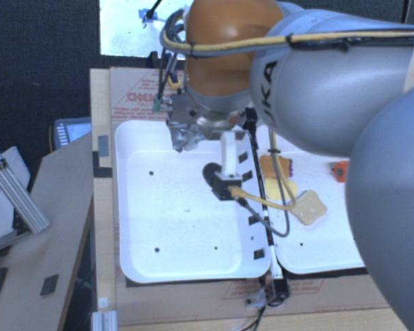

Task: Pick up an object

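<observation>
Hand (182, 141) over left bin (167, 216) (far edge)

the grey arm (331, 81) is reaching in from the right, looming large at the near right. its orange band (224, 40) is sitting above the wrist, and the gripper (182, 136) is pointing downward at the arm's far-left end.

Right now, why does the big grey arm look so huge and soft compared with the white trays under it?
In the camera view, the arm seems close to the lens, so it looks oversized and slightly blurred. In the same view, the left bin is sharper and brightly lit, almost washed out. The orange band shows a soft sheen, and the backdrop is dark.
</observation>
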Robot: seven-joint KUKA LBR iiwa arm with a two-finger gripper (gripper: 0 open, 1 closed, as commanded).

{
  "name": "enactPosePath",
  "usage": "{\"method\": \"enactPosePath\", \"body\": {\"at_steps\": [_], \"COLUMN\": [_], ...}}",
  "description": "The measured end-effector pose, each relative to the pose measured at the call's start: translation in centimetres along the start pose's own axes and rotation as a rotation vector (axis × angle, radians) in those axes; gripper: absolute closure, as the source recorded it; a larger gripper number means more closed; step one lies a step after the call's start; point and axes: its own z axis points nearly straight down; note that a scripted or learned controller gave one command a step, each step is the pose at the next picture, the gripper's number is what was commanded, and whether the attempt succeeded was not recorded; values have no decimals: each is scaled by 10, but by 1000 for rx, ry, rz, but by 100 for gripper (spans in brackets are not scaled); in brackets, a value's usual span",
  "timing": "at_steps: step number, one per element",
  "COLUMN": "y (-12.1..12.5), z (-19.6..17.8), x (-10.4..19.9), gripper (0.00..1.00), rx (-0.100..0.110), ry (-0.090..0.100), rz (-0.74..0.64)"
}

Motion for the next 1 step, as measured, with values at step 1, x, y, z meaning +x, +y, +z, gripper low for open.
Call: {"method": "enactPosePath", "body": {"at_steps": [1], "y": [46], "z": [-49], "x": [8], "gripper": [100], "rx": [-4], "ry": [0], "rz": [3]}}
